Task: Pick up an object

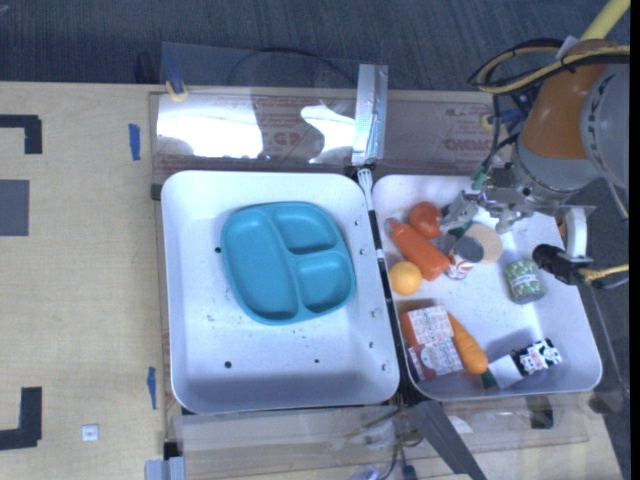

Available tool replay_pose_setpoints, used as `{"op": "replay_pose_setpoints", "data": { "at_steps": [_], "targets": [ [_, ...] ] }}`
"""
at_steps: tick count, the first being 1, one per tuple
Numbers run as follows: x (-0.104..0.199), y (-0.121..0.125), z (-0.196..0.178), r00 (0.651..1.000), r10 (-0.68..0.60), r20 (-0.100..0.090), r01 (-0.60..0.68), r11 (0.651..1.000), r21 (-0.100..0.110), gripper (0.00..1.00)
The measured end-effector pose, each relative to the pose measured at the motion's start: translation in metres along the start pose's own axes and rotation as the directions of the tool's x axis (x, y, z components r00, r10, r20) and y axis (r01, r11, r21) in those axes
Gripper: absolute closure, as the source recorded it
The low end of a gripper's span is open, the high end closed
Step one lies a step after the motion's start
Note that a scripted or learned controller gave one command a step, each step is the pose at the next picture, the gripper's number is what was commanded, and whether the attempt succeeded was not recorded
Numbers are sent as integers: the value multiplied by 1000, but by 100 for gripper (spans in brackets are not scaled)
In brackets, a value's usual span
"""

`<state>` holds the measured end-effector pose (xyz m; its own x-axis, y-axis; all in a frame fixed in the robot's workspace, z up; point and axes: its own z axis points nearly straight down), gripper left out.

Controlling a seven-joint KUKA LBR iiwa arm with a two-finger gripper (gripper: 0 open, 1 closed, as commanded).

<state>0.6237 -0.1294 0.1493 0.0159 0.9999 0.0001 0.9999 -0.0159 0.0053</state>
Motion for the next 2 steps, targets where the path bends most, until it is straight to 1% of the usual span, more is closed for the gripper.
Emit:
{"op": "replay_pose_setpoints", "data": {
  "at_steps": [1, 2],
  "targets": [
    [-17, 17, 57, 999, -42, 4, 42, 999, -8, 0],
    [-18, 18, 44, 999, -45, 8, 45, 999, -8, 100]
  ]
}}
